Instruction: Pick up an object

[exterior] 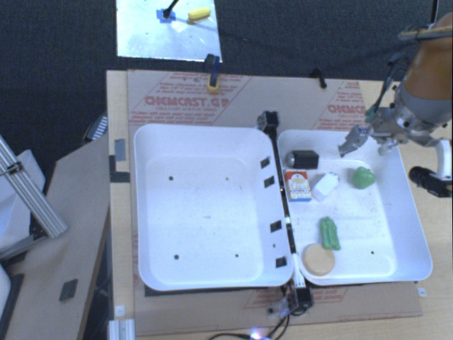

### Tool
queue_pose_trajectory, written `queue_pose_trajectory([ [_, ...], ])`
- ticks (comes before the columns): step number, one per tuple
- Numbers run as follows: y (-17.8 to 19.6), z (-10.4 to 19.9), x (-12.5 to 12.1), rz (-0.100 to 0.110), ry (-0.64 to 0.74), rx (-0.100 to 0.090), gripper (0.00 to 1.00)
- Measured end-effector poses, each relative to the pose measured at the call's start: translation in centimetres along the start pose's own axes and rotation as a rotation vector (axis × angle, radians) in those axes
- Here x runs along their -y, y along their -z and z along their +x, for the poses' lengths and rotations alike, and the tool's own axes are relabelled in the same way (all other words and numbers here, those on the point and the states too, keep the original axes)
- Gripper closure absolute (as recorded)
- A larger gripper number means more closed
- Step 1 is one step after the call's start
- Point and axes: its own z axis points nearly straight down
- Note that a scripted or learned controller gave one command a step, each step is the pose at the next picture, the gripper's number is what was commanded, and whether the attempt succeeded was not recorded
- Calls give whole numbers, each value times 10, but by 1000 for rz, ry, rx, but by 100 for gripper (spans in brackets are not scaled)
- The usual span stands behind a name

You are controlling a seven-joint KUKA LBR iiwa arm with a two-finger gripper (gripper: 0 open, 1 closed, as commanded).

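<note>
Overhead slanted view of a bench carrying two shallow white bins side by side on a sheet printed with red lettering. The left bin [205, 204] shows a bare floor marked by a few small dark dots. The right bin [403, 225] holds six objects: a small black block [304, 159] near its upper left corner; a red, white and yellow printed box [298, 186] against the divider; a white block [325, 186] just beside that box on its right; a rounded light green object [363, 177] toward the right wall; an elongated darker green object [329, 233] lower down; and a tan disc [318, 260] near the front edge, just below the elongated piece. The arm [428, 76], grey with an orange band, enters from the right, and its gripper [352, 142] hangs above the upper part of the right bin, between the black block and the light green object and apart from both. Nothing lies between the fingers; at this resolution the fingertips blur together, so whether they are spread or closed cannot be told. Behind the bins a blue and yellow clamp [211, 73] sits at the sheet's far edge, below a pale square panel [166, 20].
</note>
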Motion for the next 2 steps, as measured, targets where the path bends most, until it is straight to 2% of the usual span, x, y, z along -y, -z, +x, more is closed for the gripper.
queue_pose_trajectory([
  [1,-149,39,14,-2,1,-3,0],
  [2,-130,36,11,-10,1,0,100],
])
